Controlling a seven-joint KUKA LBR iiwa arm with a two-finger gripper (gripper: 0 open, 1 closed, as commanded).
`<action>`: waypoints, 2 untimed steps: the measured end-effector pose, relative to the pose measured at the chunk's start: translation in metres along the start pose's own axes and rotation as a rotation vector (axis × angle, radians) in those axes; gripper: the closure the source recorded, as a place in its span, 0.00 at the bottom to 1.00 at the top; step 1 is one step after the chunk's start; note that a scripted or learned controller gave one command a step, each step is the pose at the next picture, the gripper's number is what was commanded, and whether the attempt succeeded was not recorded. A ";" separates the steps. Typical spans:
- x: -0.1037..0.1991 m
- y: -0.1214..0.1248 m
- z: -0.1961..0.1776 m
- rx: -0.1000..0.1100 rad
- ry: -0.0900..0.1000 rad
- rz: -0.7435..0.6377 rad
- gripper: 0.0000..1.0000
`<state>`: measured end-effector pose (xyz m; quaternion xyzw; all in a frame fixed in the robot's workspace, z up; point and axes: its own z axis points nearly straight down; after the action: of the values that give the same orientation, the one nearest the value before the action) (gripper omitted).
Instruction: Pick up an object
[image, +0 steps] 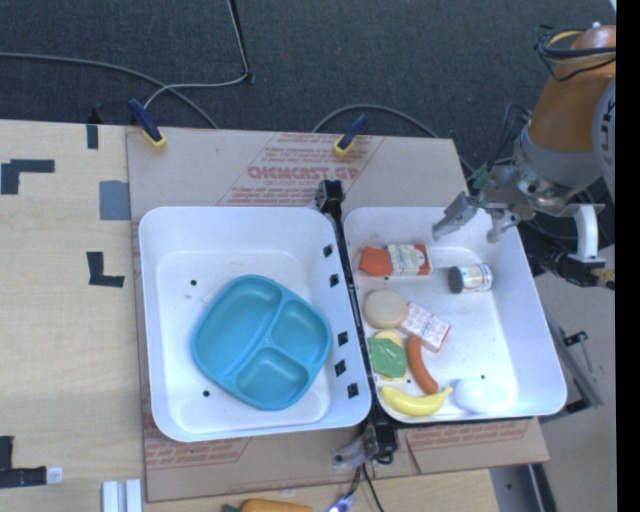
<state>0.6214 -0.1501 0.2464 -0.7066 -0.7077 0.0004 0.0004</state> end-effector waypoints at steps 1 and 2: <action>0.033 -0.087 0.115 0.005 0.002 0.001 0.00; 0.046 -0.101 0.154 -0.022 -0.010 0.006 0.00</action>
<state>0.5203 -0.1040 0.0926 -0.7087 -0.7054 -0.0039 -0.0110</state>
